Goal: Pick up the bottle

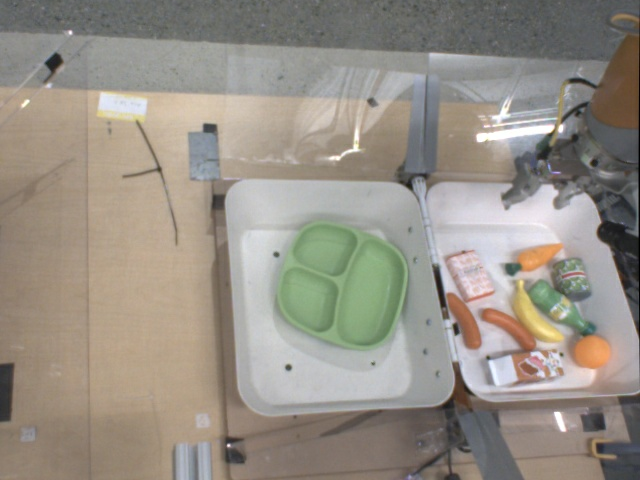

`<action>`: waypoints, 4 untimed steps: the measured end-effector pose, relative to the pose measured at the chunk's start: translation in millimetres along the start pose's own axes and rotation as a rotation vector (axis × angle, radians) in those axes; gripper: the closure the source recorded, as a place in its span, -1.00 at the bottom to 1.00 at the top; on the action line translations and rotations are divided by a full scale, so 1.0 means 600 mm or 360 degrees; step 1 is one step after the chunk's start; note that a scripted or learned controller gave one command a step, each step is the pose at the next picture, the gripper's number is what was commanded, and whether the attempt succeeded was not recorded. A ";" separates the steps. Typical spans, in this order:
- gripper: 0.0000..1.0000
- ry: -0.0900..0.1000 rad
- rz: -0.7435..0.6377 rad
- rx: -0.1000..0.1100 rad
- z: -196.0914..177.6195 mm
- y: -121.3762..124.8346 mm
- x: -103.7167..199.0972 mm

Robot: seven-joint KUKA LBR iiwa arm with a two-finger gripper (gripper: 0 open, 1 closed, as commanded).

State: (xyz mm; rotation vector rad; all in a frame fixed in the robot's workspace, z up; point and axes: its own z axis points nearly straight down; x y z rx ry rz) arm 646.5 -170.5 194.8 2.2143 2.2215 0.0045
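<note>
Bottle: we see the green bottle (560, 306) lying flat in the right bin (478, 213), among the toy food near that bin's right side.
Bottle's axis: its long line runs on a slant, fat end up-left toward the can (571, 277), narrow end down-right toward the orange (592, 351).
Bottle's neighbours: the banana (533, 312) lies just beside it on the left, the can just above it, the carrot (539, 257) a little farther up; we judge it a crowded pick.
Gripper: we find the gripper (545, 183) above the far part of the right bin, its two fingers spread apart with nothing between them.
Bottle from gripper: the bottle lies well apart from the fingers, toward the near edge of the bin and slightly to the right.
Next move, as we judge it: travel toward the near edge past the carrot and can, then turn the fingers to close across the bottle's slanted axis.
</note>
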 end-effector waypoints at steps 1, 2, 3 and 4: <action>-1.00 -0.0002 -0.0371 -0.0001 0.104 -0.077 -0.086; -1.00 0.0000 -0.0335 0.0003 0.171 -0.201 -0.083; 1.00 -0.0005 -0.0333 -0.0010 0.150 -0.198 -0.085; 1.00 0.0000 0.0325 0.0001 0.081 -0.142 -0.009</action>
